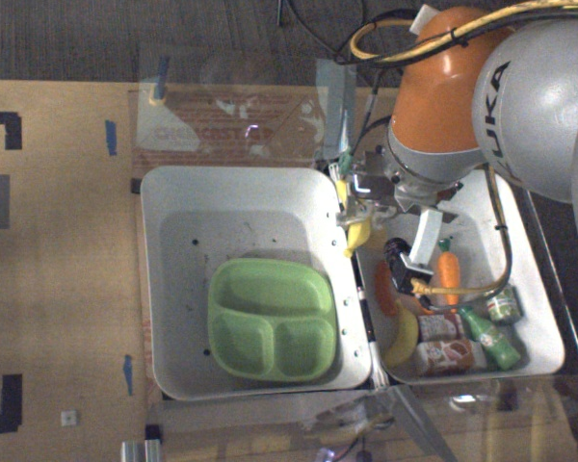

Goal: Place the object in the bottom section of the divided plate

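Note:
A green divided plate (215, 327) lies in the left bin (173, 258), with one wide section on its far side and two smaller ones on its near side. All three sections are bare. My gripper (356, 221) hangs over the wall between the two bins, above and to the right of the plate. A small yellow object (354, 239) sticks out below its fingers, and the gripper is shut on it. The object is lifted clear of both bin floors.
The right bin (544, 345) holds a carrot (448, 272), a banana (403, 337), a red item (385, 295), two cans (443, 343), a green bottle (491, 340) and a small green jar (504, 306). The arm covers that bin's far part.

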You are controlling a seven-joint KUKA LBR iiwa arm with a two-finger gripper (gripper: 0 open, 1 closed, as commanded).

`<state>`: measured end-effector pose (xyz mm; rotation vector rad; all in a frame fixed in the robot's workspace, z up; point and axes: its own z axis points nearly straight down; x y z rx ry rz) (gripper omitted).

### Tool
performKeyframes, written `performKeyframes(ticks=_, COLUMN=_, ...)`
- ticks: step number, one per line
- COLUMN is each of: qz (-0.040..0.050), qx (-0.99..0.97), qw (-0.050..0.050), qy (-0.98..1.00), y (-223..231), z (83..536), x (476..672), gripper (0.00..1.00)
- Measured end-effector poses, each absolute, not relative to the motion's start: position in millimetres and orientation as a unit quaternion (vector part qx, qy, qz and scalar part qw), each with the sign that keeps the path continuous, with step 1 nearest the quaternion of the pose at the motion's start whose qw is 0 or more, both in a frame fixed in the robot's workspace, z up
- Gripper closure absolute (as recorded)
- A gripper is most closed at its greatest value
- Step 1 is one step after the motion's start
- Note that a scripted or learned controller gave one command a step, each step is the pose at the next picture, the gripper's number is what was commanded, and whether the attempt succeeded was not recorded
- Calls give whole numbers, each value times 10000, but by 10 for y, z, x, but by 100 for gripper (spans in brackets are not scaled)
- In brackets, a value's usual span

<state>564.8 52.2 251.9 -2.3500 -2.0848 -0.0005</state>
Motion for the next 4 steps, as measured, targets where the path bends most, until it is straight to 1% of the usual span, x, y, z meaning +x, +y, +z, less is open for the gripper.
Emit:
performKeyframes(ticks=1, qz=12, qx=-7689, qw=14, qy=-6394, y=2, z=2515, x=5375, gripper=100)
performKeyframes(ticks=2, qz=-2, qx=-7367, qw=-2, qy=-6763, y=544, z=2776, x=5335, gripper=100)
performKeyframes(ticks=3, qz=11, qx=-7257, qw=10, qy=-6881, y=-70, z=2526, x=4973, gripper=100)
performKeyframes(ticks=4, qz=0, qx=-7205, qw=0, qy=-6934, y=43, z=2725, x=5070, gripper=100)
